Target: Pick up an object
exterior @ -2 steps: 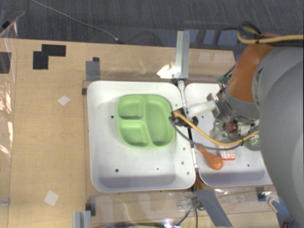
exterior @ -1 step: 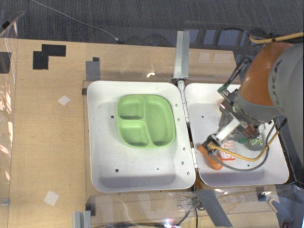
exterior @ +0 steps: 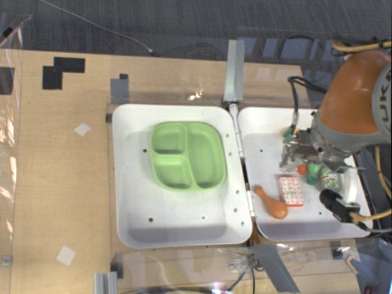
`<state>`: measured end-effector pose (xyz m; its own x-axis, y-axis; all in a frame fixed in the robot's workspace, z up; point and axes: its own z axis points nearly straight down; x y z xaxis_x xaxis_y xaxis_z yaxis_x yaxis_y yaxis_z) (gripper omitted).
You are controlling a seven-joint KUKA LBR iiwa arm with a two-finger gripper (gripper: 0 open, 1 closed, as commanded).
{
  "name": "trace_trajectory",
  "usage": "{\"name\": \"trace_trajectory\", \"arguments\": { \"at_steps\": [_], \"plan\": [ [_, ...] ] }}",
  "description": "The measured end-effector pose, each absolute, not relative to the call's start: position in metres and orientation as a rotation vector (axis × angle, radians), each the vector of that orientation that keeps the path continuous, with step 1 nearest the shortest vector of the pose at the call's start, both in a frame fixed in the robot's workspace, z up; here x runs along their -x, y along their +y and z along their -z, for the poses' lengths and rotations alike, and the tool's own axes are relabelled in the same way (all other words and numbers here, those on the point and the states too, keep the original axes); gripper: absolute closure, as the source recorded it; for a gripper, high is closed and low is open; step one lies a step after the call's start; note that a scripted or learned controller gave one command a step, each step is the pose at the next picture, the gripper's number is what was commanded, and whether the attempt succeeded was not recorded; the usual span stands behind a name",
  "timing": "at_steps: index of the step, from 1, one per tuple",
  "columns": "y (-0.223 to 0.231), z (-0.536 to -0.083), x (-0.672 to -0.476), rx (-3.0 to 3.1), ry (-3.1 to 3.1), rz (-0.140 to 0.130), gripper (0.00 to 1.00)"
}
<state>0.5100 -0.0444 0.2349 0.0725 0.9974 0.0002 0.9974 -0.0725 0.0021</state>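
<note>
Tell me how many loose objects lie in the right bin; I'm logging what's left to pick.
3 that I can see: an orange drumstick-shaped toy, a pink patterned box beside it, and a green item under the gripper. The arm may hide others.

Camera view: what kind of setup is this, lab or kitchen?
Likely a robot lab pick-and-place bench: two white bins, left bin and right bin, on a taped-off wooden bench, a grey-and-orange arm, and toy items like the green divided plate.
</note>
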Motion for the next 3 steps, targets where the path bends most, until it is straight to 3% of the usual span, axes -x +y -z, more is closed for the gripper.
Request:
{"name": "trace_trajectory", "arguments": {
  "at_steps": [1, 2, 3],
  "plan": [
    [0.072, -0.235, -0.491, -2.777, 1.474, -0.004, 1.00],
    [0.086, -0.194, -0.486, -3.093, 0.558, 0.004, 1.00],
    [0.080, -0.192, -0.487, -2.843, 1.340, 0.001, 1.00]
  ]
}}
